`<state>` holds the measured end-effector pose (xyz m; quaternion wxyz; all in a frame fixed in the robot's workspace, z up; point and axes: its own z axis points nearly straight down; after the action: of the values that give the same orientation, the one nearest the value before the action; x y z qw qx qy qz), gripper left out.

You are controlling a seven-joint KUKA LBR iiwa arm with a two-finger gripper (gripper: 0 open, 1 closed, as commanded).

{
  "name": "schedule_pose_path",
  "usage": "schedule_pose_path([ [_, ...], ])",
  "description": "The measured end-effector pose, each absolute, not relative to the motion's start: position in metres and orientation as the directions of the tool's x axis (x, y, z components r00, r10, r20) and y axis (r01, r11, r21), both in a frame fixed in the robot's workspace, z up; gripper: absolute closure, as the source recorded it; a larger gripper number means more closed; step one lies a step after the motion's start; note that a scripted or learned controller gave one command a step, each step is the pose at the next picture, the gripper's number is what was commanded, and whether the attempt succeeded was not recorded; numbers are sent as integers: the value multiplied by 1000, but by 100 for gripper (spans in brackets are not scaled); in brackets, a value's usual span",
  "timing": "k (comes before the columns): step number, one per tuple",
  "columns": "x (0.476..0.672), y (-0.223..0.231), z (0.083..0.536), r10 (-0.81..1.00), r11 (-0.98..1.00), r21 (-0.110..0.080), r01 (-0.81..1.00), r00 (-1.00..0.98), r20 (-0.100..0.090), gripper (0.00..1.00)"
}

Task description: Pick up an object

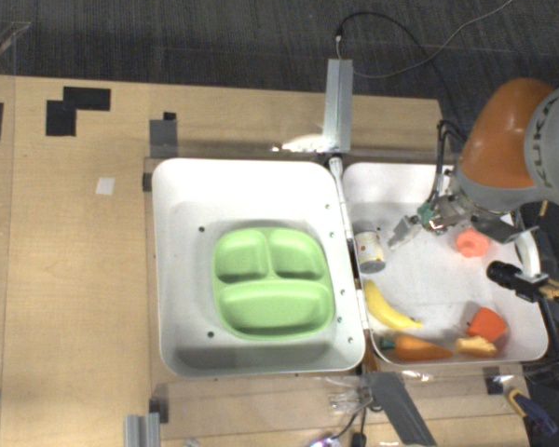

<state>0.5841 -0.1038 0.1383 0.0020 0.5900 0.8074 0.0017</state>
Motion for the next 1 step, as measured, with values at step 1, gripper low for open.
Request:
schedule_pose_path([
  [1, 638, -88, 95, 960, 280, 6, 960, -280, -2, 0],
])
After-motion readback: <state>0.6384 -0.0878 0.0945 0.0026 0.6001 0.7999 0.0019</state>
